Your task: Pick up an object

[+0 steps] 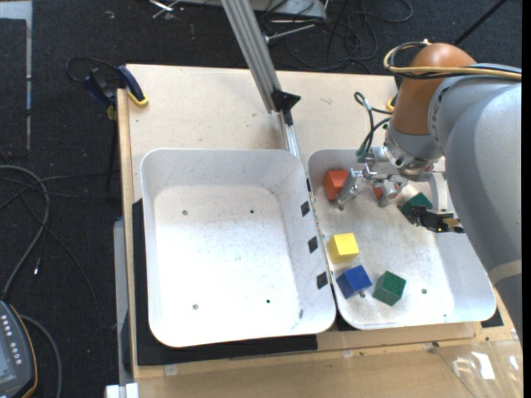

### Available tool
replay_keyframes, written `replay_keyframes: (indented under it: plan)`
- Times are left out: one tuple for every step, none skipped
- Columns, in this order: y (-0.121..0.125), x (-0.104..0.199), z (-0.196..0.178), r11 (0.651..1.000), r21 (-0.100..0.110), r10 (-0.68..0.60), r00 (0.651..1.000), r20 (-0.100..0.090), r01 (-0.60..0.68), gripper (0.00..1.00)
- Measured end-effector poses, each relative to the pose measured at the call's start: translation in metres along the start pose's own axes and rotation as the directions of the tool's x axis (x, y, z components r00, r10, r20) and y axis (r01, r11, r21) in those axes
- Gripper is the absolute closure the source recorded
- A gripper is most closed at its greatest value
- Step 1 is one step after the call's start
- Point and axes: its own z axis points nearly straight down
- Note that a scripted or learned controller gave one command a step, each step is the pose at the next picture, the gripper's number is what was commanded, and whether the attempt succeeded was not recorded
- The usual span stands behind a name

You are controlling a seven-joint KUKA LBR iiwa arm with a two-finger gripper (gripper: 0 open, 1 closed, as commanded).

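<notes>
My gripper (363,194) hangs low over the back of the right bin (465,264), open, with nothing between its fingers. An orange-red block (333,182) lies just left of the left fingertip. Just right of the gripper lies a dark green block (417,201), partly hidden by the wrist. Nearer the front of the same bin are a yellow cube (343,245), a blue cube (354,280) and a green cube (389,288), close together.
The left bin (158,222) sits beside the right one, their walls meeting at the middle. A slanted metal pole (253,44) ends at a black bracket behind the bins. A blue and yellow clamp (129,85) grips the bench's far left corner.
</notes>
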Motion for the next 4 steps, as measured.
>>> replay_keyframes:
  plan:
    - [-0.071, -0.046, 0.003, 0.997, -0.080, 0.013, 1.000, -0.005, -0.014, 0.00]
    - [-0.007, -0.006, 0.001, 1.000, -0.026, -0.002, 1.000, 0.003, 0.002, 0.00]
    - [-0.126, -0.046, 0.007, 0.996, -0.083, 0.011, 1.000, -0.005, -0.012, 0.00]
    - [-0.072, -0.001, 0.002, 0.996, -0.091, -0.001, 1.000, -0.004, 0.001, 0.00]
